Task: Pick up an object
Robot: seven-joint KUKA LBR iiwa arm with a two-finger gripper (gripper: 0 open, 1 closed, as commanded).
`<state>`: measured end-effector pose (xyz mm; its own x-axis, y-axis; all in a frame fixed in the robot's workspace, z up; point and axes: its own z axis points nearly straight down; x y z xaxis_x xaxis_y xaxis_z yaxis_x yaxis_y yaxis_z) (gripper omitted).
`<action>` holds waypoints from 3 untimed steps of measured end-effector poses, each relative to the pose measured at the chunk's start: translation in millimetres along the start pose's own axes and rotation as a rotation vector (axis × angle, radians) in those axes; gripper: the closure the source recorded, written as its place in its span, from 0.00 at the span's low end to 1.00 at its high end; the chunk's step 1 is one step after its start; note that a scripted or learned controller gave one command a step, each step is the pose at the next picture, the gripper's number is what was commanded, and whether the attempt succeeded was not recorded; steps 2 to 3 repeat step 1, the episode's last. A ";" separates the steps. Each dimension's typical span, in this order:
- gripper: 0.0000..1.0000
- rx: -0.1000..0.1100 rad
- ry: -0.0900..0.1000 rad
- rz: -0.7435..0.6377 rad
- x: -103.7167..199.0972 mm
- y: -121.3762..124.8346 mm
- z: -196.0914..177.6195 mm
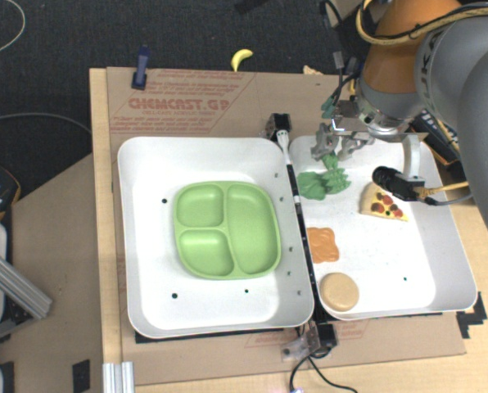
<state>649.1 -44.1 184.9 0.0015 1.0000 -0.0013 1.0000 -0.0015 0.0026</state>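
Tan round piece [339, 291] at right bin's [440, 256] 7 o'clock | gripper [336, 144] at 11 o'clock over green item [321, 182]; finger spread hidden, cannot tell | arm cut off at frame's 2 o'clock

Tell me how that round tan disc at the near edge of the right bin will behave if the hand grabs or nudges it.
The round tan disc lies flat, so it probably won't roll. It looks smooth and rigid, like a toy cookie, so likely light and liable to slide on the right bin when pushed. Its low profile may make a side pinch by the hand slip.
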 end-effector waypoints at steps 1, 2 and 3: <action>1.00 -0.002 0.002 -0.006 44.4 -11.4 -33.8; 1.00 -0.002 0.002 -0.006 44.4 -11.4 -33.8; 1.00 -0.002 0.002 -0.006 44.4 -11.4 -33.8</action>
